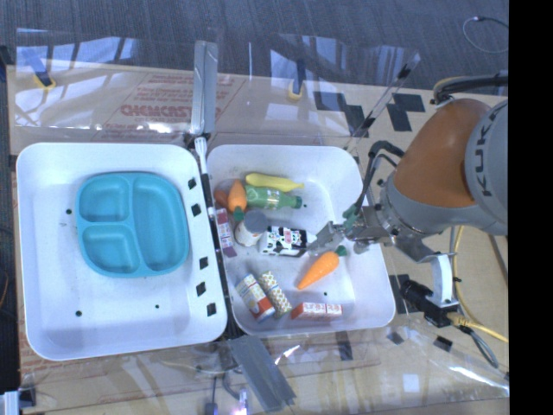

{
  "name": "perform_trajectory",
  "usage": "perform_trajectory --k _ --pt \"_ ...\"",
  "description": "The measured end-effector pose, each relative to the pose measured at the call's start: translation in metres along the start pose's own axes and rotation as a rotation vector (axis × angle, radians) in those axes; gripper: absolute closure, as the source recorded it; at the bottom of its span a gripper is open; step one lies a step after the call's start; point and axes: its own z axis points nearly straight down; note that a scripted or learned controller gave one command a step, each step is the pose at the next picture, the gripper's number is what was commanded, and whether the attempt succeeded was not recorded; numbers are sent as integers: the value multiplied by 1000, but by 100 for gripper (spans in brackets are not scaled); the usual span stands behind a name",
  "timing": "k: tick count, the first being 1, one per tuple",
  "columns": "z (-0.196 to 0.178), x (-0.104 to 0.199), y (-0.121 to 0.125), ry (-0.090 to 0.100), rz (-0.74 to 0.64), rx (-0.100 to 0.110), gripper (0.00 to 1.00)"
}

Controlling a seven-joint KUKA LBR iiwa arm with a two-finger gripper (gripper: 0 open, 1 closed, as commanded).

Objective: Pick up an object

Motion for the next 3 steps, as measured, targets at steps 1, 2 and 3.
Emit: perform_trajectory --k 1,2,3 --pt "124 -48 13 -1 -18 -3 0" --pt "115 -48 13 -1 -25 -1 100" --pt "-24 -48 -6 -2 47 -5 100"
